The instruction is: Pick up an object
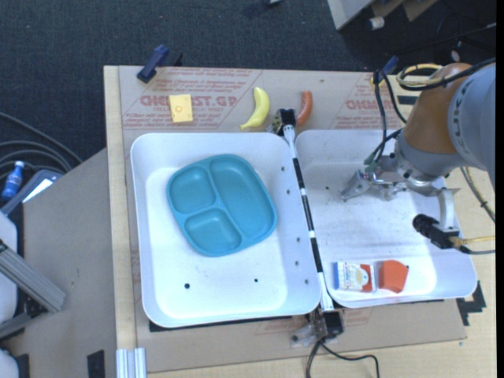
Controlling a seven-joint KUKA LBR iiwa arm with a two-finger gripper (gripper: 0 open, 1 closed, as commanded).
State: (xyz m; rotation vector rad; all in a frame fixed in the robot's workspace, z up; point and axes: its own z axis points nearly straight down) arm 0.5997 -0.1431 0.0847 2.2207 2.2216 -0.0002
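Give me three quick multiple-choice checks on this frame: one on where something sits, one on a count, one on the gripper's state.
1. Where is the blue divided plate?
A. left bin
B. right bin
C. on the board behind the bins

2. How many compartments does the plate have?
A. two
B. three
C. four

3. What does the gripper hold?
A. the banana
B. the small carton
C. nothing visible

Answers: 1 A, it lies in the left bin. 2 B, three hollows show. 3 C, it hangs over bare floor of the right bin; the banana and carton lie apart.

Grey arm, orange band

The arm (465,124) was grey and rounded, with an orange band above its wrist, black cables alongside, and a metallic gripper (370,181).
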